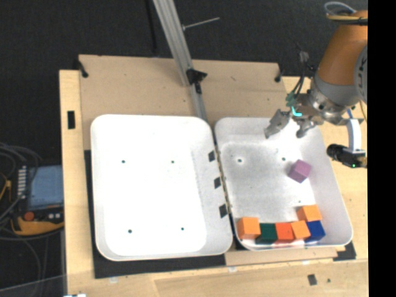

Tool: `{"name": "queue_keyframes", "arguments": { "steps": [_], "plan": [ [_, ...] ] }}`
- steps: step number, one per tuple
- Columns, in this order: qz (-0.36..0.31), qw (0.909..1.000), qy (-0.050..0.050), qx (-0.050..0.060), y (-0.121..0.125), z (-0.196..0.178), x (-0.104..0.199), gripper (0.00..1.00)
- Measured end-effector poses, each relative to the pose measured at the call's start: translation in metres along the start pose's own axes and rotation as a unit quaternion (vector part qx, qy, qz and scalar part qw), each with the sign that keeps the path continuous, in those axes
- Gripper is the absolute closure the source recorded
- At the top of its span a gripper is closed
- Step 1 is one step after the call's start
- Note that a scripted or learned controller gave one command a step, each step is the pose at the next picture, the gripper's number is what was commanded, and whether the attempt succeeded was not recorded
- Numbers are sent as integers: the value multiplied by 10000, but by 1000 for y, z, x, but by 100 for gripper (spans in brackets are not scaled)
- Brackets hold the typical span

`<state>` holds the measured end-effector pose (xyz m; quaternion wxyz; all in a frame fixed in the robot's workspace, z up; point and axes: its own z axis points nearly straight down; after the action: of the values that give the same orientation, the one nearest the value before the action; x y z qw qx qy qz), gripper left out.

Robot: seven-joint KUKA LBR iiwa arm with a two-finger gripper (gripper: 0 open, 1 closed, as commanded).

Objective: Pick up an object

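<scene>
We count one purple block [300, 171] mid-bin in the right bin [247, 135]. Four orange, one green and one blue line its near edge. Our gripper [289, 126] hangs spread wide and empty over the far side.

Even overhead light, mild glare on white bins [154, 184], slightly soft focus.

**Matt Plastic, Bare Board, Brushed Metal**

Both white bins [154, 184] look like smooth matt plastic. The bench [241, 73] looks like pale unfinished wood board. A ribbed metal rail [173, 30] gleams dully. The purple block [300, 171] appears matt.
</scene>
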<state>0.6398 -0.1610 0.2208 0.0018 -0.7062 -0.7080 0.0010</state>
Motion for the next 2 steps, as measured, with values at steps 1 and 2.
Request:
{"name": "queue_keyframes", "arguments": {
  "steps": [1, 2],
  "plan": [
    [-10, 10000, -15, -21, 1, -3, -1, 0],
    [12, 10000, -15, 7, 3, 59, -5, 0]
  ]
}}
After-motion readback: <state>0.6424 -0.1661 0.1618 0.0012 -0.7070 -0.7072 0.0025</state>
